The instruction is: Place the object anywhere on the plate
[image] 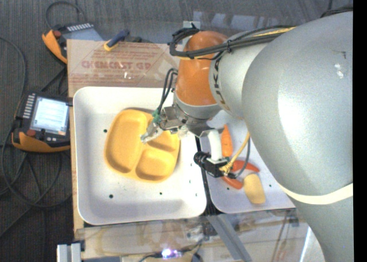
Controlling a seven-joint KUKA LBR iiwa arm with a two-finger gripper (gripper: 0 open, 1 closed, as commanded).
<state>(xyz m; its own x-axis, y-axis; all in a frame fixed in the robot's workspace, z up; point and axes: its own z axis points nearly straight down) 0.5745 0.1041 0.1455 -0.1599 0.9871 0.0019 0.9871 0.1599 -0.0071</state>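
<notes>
A yellow plate [135, 143] with several compartments lies in the left white bin [92, 198]. My gripper [151, 133] hangs over the plate's upper right part, close to its surface. A small green bit [155, 118] shows at the gripper's side; I cannot tell whether it is an object or part of the tool. The arm's orange band [198, 74] and grey body cover the right side of the view.
The right bin [275, 200] holds an orange carrot [227, 140], a red piece [241, 169] and a pale yellow potato-like item [254, 189], partly under the arm. A cardboard sheet [114, 66] lies behind the left bin. A teach pendant [46, 118] rests on the floor at left.
</notes>
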